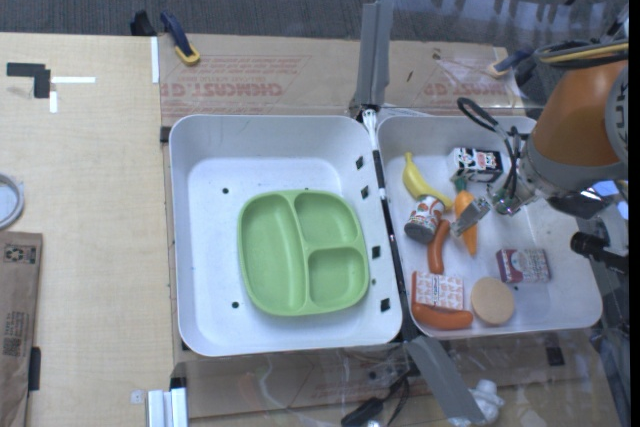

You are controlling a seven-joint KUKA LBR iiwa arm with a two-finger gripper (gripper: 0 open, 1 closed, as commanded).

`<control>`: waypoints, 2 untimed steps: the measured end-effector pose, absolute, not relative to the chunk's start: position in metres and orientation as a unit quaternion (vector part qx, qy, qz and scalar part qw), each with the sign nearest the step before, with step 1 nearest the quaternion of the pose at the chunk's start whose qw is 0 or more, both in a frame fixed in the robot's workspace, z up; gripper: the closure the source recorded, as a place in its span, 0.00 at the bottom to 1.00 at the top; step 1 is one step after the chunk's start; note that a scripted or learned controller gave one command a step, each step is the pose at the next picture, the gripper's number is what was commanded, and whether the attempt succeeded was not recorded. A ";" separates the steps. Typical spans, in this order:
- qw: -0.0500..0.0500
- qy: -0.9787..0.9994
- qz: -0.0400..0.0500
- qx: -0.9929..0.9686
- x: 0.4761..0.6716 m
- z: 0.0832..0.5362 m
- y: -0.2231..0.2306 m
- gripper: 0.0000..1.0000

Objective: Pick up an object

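Note:
The right bin [570, 315] holds several small items. A yellow banana [418, 180] lies near its left wall, with a small brown and white jar [424, 218] below it. An orange carrot [464, 207] sits in the middle. My gripper [476, 215] hangs low right at the carrot, its grey tip partly covering it. A red sausage [438, 249] lies just left of the gripper. A black and white carton [476, 161] stands at the back. Whether anything is gripped is hidden.
The left bin [200, 215] holds a green divided plate [303, 252]. Toward the right bin's front are a red and white packet [524, 265], a round tan disc [492, 301], an orange and white box [438, 290] and an orange sausage [443, 318].

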State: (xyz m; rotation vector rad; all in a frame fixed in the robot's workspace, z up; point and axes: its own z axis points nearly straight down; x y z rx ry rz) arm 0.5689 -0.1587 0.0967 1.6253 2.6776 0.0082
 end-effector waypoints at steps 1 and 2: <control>0.000 0.853 0.000 0.522 0.566 0.099 -0.161 1.00; 0.000 0.837 -0.001 0.548 0.563 0.201 -0.122 1.00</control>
